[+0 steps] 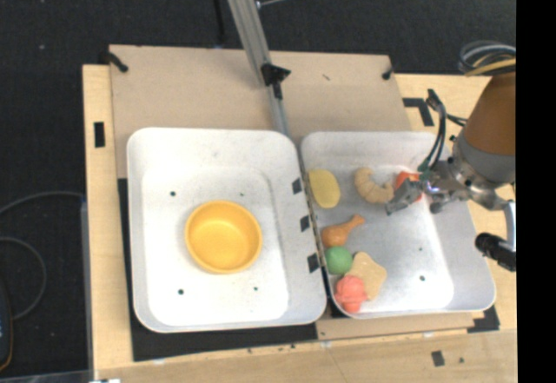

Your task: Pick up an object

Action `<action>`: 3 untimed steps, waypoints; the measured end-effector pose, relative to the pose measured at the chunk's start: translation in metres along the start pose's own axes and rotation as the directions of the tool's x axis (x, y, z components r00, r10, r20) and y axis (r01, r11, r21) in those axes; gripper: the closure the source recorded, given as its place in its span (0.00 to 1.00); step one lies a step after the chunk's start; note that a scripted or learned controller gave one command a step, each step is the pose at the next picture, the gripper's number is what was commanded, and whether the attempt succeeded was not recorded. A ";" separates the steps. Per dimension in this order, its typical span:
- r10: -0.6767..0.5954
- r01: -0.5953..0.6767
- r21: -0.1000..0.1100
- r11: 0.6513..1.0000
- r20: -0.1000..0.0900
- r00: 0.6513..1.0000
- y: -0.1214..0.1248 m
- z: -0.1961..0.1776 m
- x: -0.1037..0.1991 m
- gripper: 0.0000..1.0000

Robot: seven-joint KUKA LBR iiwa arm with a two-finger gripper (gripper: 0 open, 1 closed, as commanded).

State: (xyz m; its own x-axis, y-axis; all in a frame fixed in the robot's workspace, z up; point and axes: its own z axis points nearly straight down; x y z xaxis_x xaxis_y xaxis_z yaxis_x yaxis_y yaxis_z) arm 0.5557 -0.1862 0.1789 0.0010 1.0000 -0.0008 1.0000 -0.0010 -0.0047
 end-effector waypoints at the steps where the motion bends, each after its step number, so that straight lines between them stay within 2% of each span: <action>1: 0.001 -0.001 0.001 1.000 0.000 1.000 -0.009 0.055 -0.007 0.00; 2: 0.004 -0.004 -0.010 1.000 0.000 1.000 -0.006 0.041 -0.008 1.00; 3: -0.004 0.004 -0.012 1.000 0.001 1.000 -0.010 -0.007 -0.002 1.00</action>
State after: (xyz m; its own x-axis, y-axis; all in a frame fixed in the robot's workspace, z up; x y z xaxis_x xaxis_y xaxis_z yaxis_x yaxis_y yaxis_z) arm 0.5460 -0.1885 0.1860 -0.0031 1.0000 -0.0017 1.0000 0.0031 0.0071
